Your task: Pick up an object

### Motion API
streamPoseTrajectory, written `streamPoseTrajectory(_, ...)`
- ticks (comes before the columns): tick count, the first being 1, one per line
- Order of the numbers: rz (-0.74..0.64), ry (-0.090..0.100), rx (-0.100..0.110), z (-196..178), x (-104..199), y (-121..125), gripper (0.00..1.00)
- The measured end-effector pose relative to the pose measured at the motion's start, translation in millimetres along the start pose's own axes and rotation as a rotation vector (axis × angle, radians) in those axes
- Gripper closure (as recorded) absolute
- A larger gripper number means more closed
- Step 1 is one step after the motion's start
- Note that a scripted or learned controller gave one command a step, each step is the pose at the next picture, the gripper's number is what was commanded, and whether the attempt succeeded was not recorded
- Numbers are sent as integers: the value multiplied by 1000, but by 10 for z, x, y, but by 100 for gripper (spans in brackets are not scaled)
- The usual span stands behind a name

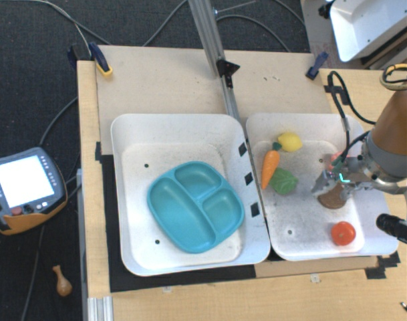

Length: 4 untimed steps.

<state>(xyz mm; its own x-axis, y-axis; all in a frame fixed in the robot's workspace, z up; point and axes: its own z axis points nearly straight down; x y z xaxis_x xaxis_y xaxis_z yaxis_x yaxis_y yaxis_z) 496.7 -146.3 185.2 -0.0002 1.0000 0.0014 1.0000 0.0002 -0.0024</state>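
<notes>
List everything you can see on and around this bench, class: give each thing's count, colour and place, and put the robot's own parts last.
Bins: 2, white, side by side on the bench.
Divided plate: 1, blue, left bin.
Lemon: 1, yellow, right bin, far end.
Carrot: 1, orange, right bin, near the left wall.
Green vegetable: 1, green, beside the carrot.
Tomato: 1, red, right bin, near end.
Brown object: 1, brown, under the gripper.
Pendant: 1, grey and orange, left of bench.
Gripper: 1, dark, over the right bin.
</notes>
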Motion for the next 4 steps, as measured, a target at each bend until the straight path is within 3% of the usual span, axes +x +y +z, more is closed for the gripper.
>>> streamPoseTrajectory(1,0,0,-1,-3,0,3,0)
streamPoseTrajectory(2,1,2,5,630,1,-6,0)
streamPoseTrajectory(3,0,0,-4,987,3,9,0)
streamPoseTrajectory(4,1,-4,-11,861,-11,24,100)
